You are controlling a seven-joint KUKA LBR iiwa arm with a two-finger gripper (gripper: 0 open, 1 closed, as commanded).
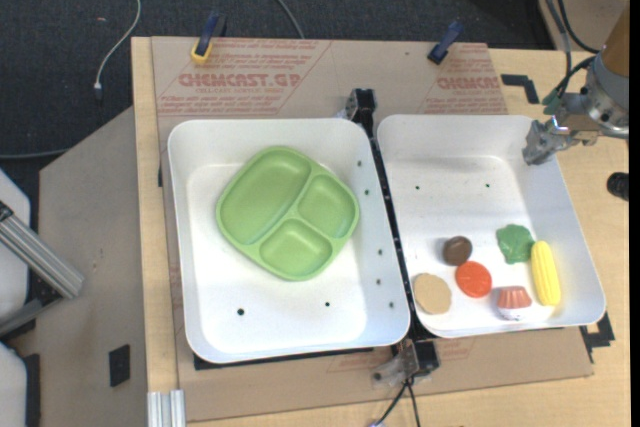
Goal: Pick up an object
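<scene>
The right white bin point(470, 160) holds several small toy foods near its front: a brown ball point(457, 249), a red-orange ball point(474, 279), a tan round cookie point(432, 293), a green broccoli piece point(514, 243), a yellow corn cob point(545, 272) and a pink cupcake point(513, 301). My gripper point(541, 143) hangs over the bin's far right corner, well back from the foods, with nothing seen in it. The grey arm point(605, 90) enters from the right edge.
A green divided plate point(287, 212) lies in the left white bin point(200, 245). Both bins rest on a cardboard sheet point(250, 75) held by blue clamps point(208, 35). Cables run across the dark floor behind.
</scene>
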